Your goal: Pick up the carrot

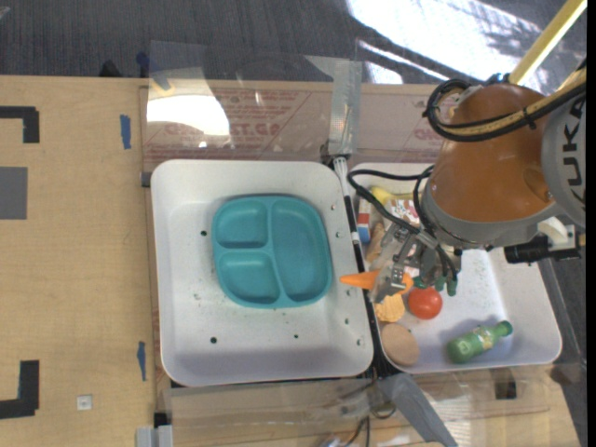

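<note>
Right of centre, gripper low over the right bin by its left wall, finger state impossible to tell, carrot across the shared rim, tomato, green bottle nearby, teal plate mid-left bin.

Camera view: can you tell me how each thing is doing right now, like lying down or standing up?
carrot: lying across the wall between the two bins, by the gripper
teal plate: flat in the left bin, nothing on it
tomato: resting in the right bin
green bottle: lying on its side
tan egg-shaped thing: resting at the right bin's near edge
</note>
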Motion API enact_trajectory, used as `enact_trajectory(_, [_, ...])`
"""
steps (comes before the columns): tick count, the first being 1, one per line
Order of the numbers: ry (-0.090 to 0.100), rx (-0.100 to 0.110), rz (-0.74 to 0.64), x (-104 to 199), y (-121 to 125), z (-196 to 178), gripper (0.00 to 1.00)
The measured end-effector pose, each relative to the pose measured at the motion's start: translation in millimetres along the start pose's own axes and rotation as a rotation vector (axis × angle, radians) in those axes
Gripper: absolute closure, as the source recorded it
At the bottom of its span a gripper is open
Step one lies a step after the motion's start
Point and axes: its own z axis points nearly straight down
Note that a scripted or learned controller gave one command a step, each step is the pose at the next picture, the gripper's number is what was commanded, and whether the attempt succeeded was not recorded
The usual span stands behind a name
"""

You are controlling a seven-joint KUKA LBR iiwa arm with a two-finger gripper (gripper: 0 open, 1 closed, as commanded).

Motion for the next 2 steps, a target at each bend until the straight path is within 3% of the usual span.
enact_trajectory(2, [-0.012, -0.005, -0.003, -3.2, 2.1, -20.5, 1.00])
